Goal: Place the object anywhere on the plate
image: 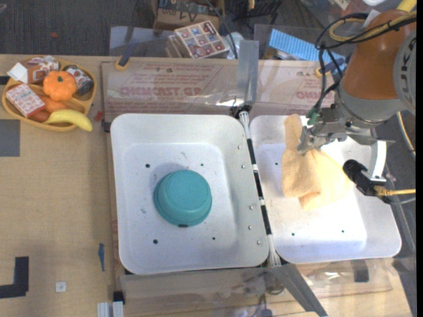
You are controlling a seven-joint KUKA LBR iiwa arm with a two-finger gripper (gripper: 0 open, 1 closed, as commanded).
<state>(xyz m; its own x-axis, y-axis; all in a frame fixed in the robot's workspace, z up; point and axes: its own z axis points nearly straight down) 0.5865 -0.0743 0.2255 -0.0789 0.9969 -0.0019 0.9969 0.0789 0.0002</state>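
Observation:
A teal round plate (183,197) lies in the middle of the left white bin (132,144). Over the right white bin (344,236), a pale yellow cloth (305,174) hangs in loose folds. My gripper (308,139) is shut on the cloth's upper part, and the fabric drapes down and to the left below the fingers. The grey arm with its orange band reaches in from the upper right. The cloth is to the right of the plate, across the divide between the bins.
A yellow bowl (46,94) with toy fruit and small packets sits on the bench at the far left. A flattened cardboard box (178,88) lies behind the bins, with boxes and cables beyond it.

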